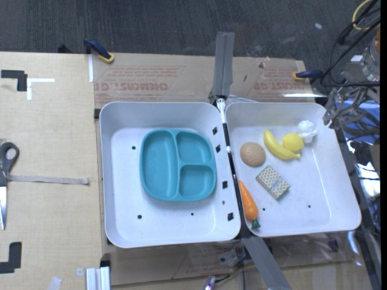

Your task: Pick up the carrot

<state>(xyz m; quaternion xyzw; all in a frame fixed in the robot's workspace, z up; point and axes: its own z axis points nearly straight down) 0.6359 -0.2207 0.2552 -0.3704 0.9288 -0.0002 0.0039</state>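
While the carrot lies at the left wall of the right bin, close to that bin's near left corner, the end effector sits at the far right of the scene, over the right bin's far right corner and well apart from the carrot. Cables and metal parts crowd around the end effector, so whether it is spread or closed cannot be told, and nothing can be seen in its hold. The carrot is orange, with its green tip pointing toward the near edge of the bin, and its body runs roughly along the bin wall.

Beyond the carrot, a small patterned box lies tilted near the middle of the right bin. A round tan ball-like item rests just beyond the box, to its left. A yellow banana lies beside that, and a yellow lemon touches the banana's far end. A small white object, too blurred to name, sits just past the lemon.

The left bin holds a teal divided plate with three compartments, set near the bin's middle. Both bins stand side by side on the tabletop, partly over a sheet of cardboard. A pair of scissors lies at the tabletop's left edge.
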